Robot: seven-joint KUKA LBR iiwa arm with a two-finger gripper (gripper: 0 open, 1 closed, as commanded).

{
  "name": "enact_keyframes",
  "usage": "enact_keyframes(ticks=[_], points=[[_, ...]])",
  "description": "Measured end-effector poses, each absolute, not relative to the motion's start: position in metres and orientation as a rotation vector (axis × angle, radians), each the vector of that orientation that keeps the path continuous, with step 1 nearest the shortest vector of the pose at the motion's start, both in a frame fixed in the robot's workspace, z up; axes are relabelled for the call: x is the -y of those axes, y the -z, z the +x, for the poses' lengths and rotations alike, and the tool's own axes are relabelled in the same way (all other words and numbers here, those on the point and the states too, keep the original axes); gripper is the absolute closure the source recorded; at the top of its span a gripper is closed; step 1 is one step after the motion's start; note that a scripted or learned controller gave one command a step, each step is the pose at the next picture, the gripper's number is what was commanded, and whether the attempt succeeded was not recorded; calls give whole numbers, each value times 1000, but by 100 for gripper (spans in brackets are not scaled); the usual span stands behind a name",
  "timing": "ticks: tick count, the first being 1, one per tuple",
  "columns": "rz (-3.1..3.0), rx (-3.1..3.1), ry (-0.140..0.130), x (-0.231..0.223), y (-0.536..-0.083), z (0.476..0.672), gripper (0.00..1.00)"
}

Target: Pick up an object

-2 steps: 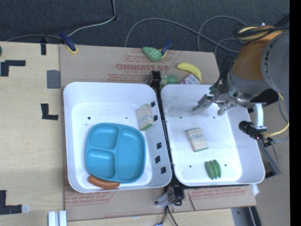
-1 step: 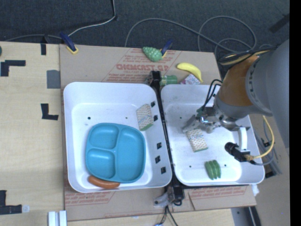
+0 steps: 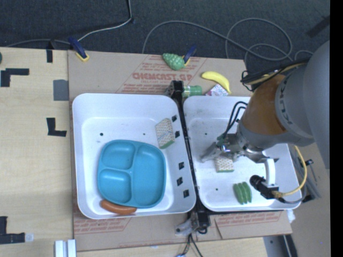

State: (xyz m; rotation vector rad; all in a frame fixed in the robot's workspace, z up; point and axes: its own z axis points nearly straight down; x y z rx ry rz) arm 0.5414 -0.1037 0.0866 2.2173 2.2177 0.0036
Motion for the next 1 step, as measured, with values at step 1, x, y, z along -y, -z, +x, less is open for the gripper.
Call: enact_keyframes(ticks=[1], points=[[2217, -2216, -2, 105, -96, 542, 100]])
